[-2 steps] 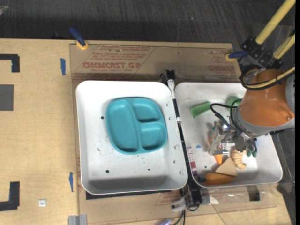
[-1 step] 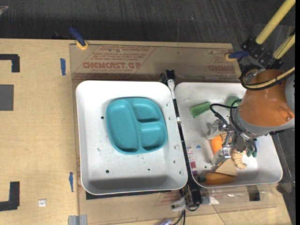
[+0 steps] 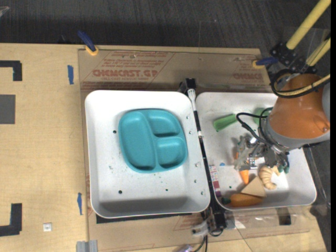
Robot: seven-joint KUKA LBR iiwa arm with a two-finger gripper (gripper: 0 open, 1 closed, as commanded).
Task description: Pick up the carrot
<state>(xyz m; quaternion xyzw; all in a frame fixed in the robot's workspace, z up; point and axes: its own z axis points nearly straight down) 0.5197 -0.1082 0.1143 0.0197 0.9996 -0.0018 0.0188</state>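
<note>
The carrot (image 3: 244,199), an orange tapered piece, lies flat against the front wall of the right bin (image 3: 302,190). My gripper (image 3: 249,152) hangs low over the middle of that bin, behind the carrot and apart from it. The grey arm with its orange band (image 3: 299,114) comes in from the right and hides the bin's back right part.
Around the gripper lie a green piece (image 3: 225,122), a small orange chunk (image 3: 244,176), a tan wedge (image 3: 255,187) and a pale ridged croissant-like item (image 3: 269,177). The left bin (image 3: 105,188) holds a teal divided plate (image 3: 153,139). A black divider (image 3: 201,146) separates the bins.
</note>
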